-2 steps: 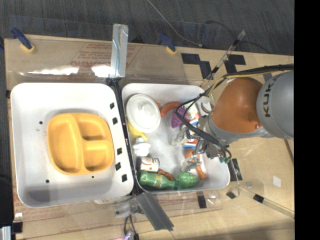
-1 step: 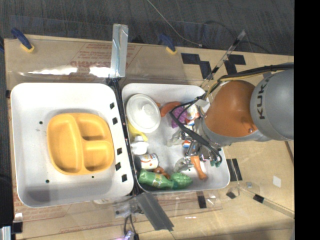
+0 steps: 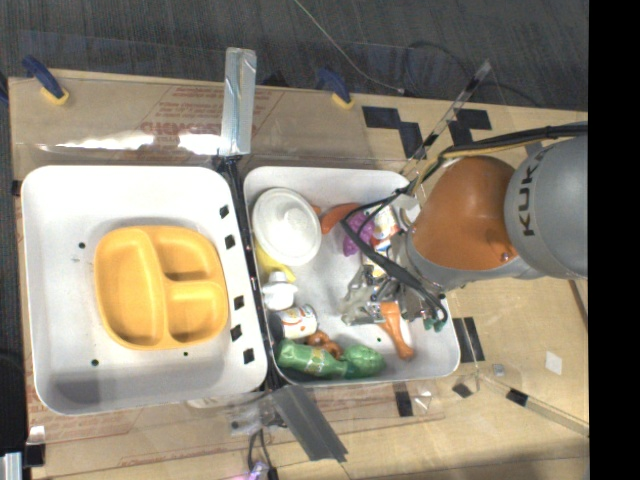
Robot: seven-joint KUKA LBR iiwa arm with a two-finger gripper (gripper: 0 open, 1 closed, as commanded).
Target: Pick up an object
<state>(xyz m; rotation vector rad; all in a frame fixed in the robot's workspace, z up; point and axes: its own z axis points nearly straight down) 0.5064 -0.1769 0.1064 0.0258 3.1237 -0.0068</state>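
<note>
In the right bin (image 3: 440,363), toward its near right corner, my claw (image 3: 372,298) hangs low over the clutter, and I cannot tell how it is set. An orange carrot-like piece (image 3: 397,330) lies just beside it on the near-right side, its long axis running roughly toward the desk's near edge. The green toy (image 3: 330,359) stretches along the bin's near wall, a little further off.

On the desk, the left bin (image 3: 45,268) holds a yellow divided tray (image 3: 160,286). The right bin (image 3: 440,353) carries a white bowl (image 3: 287,223), a green toy (image 3: 328,360) at its near edge, and an orange carrot (image 3: 397,330) beneath the gripper (image 3: 372,303).
</note>
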